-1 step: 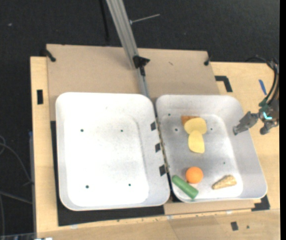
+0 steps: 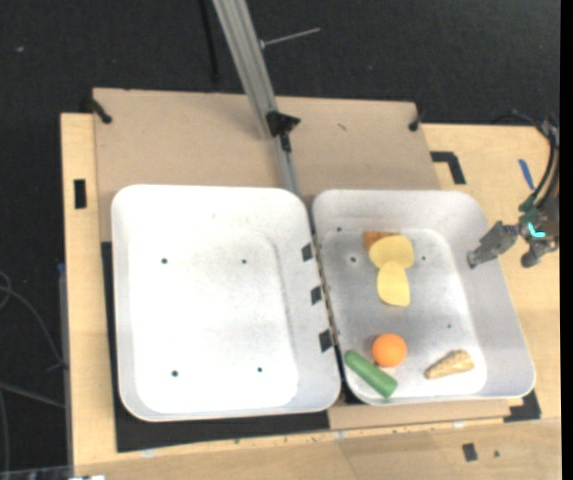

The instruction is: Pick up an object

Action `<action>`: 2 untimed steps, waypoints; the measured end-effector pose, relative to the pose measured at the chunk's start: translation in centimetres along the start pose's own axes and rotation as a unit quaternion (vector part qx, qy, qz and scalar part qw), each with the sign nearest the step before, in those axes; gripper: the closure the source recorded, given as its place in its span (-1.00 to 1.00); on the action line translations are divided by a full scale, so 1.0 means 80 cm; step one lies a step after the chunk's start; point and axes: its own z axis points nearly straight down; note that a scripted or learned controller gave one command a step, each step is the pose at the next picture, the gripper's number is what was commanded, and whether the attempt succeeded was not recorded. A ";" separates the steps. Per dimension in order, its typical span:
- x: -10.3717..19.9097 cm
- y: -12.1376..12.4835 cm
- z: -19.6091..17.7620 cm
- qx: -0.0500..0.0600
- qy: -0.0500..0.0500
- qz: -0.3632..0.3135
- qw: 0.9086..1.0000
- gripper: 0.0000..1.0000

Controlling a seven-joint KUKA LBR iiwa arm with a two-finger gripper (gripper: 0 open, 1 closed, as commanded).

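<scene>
The right bin (image 2: 486, 313) holds several small items. Two yellow pieces (image 2: 392, 268) lie one below the other near its middle, with a bit of an orange-brown item (image 2: 370, 238) at their top left. Near the front sit an orange ball (image 2: 389, 350), a green cylinder (image 2: 370, 375) on the front left rim, and a tan wedge (image 2: 449, 365). My gripper (image 2: 508, 251) hangs over the bin's right edge, to the right of the yellow pieces. Its fingers stand apart with nothing between them.
The left bin (image 2: 131, 298) lies beside the right one, with a row of dark clips (image 2: 318, 293) along the divide. A slanted metal pole (image 2: 251, 63) rises from the back of the bench. Cables trail at the far left and right edges.
</scene>
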 end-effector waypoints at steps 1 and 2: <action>0.006 -0.002 0.054 0.002 -0.001 0.002 1.000 -1.00; 0.004 -0.005 0.107 0.003 0.000 0.002 1.000 -1.00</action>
